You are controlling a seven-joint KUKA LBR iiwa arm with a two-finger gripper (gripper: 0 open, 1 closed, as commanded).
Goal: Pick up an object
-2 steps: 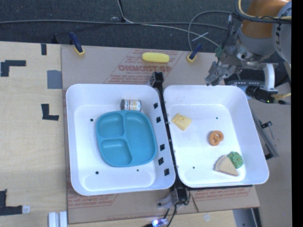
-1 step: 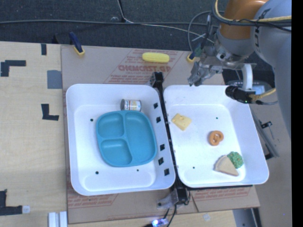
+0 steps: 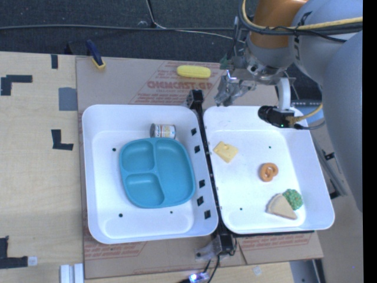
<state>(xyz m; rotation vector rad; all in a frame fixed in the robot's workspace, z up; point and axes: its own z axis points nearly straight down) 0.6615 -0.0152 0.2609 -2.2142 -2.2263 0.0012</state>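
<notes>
Cheese wedge [image 3: 225,151] — below hand [image 3: 227,93]

Two white bins [image 3: 94,158] on a tan cardboard sheet [image 3: 123,78] with red print. The left bin has a teal blue divided plate [image 3: 156,173] and a small silvery can [image 3: 162,131]. The right bin's got a yellow cheese wedge [image 3: 225,151], an orange ring [image 3: 268,171] and a tan-and-green piece [image 3: 285,203]. There's a yellow banana-ish thing [image 3: 193,71] up top. The arm [image 3: 330,34] is grey with an orange band.
</notes>
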